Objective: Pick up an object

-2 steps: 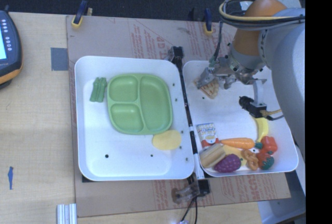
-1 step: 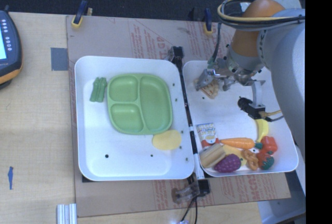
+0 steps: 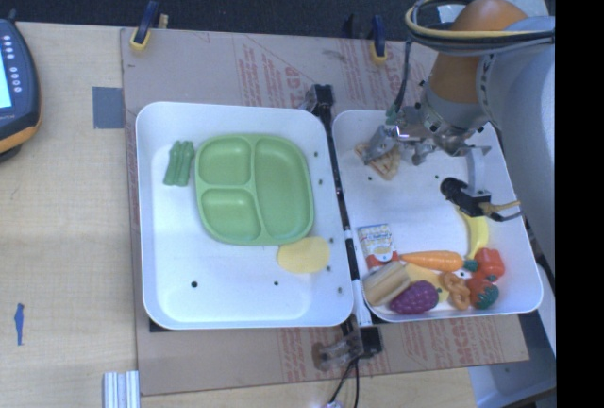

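Two white bins (image 3: 151, 208) on bench, arm reaching from right, fingers (image 3: 385, 151) low over cracker (image 3: 382, 165), grip unclear

Small tan cracker-like piece (image 3: 383, 165), lying flat near the far left corner of the right bin (image 3: 415, 208), just beside the gripper (image 3: 382, 147). Near the front wall: carrot (image 3: 432, 259), banana (image 3: 477, 232), purple grapes (image 3: 415, 297), small carton (image 3: 376, 244).
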You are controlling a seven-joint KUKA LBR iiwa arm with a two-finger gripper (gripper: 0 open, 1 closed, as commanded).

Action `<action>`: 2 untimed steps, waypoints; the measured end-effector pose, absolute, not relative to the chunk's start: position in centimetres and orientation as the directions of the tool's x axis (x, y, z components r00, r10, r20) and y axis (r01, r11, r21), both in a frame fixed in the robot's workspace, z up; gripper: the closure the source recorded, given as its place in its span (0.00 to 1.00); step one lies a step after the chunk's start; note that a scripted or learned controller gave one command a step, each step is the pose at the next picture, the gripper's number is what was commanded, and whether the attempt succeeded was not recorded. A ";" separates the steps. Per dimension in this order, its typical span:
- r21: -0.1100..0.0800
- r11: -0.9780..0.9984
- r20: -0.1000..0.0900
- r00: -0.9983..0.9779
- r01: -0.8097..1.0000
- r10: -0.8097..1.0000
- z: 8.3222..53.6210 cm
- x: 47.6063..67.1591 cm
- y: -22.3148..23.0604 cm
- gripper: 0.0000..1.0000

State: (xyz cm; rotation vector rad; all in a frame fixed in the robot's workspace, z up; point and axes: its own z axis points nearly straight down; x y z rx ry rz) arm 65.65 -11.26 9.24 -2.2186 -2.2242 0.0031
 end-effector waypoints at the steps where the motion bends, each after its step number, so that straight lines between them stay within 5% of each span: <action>1: -0.005 0.005 0.000 -0.005 1.000 1.000 9.2 65.6 -9.7 0.00; 2: -0.001 0.002 -0.002 -0.002 1.000 1.000 9.2 65.6 -12.2 0.00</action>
